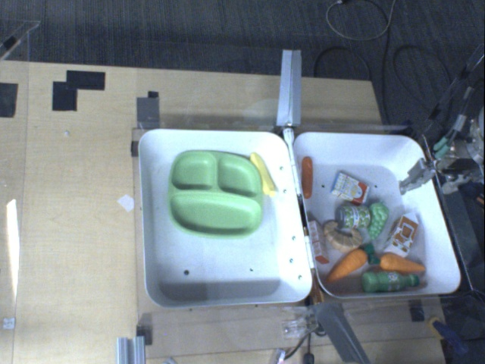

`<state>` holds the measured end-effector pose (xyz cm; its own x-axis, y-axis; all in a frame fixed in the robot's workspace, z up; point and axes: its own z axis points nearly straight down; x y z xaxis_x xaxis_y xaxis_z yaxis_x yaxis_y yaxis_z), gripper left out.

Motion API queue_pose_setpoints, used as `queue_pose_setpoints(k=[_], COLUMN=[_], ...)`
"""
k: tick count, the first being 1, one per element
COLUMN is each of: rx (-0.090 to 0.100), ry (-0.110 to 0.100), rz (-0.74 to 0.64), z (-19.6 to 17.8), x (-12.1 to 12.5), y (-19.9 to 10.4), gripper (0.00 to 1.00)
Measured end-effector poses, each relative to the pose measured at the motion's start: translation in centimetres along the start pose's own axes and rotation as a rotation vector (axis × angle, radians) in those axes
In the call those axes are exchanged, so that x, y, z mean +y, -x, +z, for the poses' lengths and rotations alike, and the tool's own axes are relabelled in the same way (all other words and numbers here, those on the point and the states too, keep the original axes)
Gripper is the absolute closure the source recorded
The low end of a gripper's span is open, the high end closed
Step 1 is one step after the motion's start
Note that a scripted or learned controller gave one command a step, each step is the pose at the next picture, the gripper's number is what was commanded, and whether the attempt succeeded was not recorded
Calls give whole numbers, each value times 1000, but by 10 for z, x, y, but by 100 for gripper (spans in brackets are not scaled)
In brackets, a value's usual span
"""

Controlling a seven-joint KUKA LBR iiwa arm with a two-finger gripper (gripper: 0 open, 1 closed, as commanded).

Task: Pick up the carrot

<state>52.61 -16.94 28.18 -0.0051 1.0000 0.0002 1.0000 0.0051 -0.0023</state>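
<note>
Although the arm reaches in at the right edge of the view, most of it is cut off, and the gripper [421, 174] shows as a blurred grey shape over the right bin's [394, 144] right rim, too unclear to tell how it is set. Two carrots lie near that bin's front edge: one carrot [348, 265] slants toward the front left corner, and a second carrot [402, 264] lies just to its right, their green tops nearly meeting. A green bottle [390, 280] lies along the front edge, touching both. Behind them sit a green can [353, 218], a small carton [351, 187] and a packet [405, 234]; their labels are too small to read. One red sausage [307, 177] lies along the left wall. Items at the left wall beside the can are hard to make out. The left bin [227, 279] holds one green divided tray [216, 192] with three compartments and one yellow piece [264, 174] at its right edge.
</note>
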Motion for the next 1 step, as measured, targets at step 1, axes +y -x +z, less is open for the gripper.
queue_pose_setpoints(k=[1], rx=[1], ry=[1], rz=[-353], z=[80], x=[-36], y=[-17], gripper=[0])
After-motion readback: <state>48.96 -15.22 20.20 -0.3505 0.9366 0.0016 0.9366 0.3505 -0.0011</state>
